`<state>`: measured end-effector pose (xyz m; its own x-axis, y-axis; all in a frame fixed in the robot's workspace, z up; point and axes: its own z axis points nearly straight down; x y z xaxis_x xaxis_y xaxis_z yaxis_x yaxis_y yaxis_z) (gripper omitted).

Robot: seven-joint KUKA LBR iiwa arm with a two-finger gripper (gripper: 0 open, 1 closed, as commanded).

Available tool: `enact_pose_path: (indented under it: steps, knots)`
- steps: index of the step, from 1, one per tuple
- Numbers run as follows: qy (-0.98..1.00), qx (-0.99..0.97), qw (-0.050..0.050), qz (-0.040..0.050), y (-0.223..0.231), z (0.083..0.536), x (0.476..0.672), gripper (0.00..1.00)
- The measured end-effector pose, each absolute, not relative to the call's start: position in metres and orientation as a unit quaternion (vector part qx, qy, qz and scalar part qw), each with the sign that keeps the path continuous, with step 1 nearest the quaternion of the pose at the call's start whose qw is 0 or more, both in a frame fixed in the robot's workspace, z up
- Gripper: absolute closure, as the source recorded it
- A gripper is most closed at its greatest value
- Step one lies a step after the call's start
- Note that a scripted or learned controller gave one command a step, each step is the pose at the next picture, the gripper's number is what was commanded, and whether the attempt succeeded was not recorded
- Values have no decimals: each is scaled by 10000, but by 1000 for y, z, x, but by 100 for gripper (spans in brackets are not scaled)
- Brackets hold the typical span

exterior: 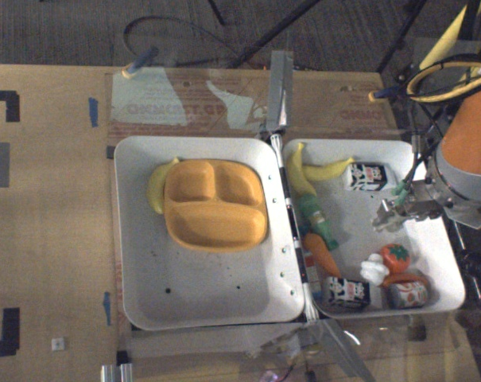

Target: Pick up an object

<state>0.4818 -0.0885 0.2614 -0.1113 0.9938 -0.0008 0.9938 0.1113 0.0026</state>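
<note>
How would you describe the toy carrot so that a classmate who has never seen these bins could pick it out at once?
Start at the right bin, the one crowded with small toys. Follow its left wall towards the near corner: the carrot lies just below the green bottle and above a small cow-patterned carton. It is the only slim, tapered orange piece there with a green tip.

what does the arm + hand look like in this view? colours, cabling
The arm is grey with a broad orange band above the wrist. Yellow and black cables loop beside it near the top. The hand is small, pale grey metal, with thin wires running along its body.
</note>
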Motion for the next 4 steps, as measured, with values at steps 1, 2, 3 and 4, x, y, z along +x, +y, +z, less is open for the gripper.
enact_pose_path:
  steps: [1,2,3,4]
  knots:
    - [7876,6162,11,3,-111,209,572,100]
    - [8514,5246,-3,2,-71,260,513,100]
    - [8310,5563,-3,-2,-136,233,479,100]
    - [8921,4518,25,6,-134,217,557,100]
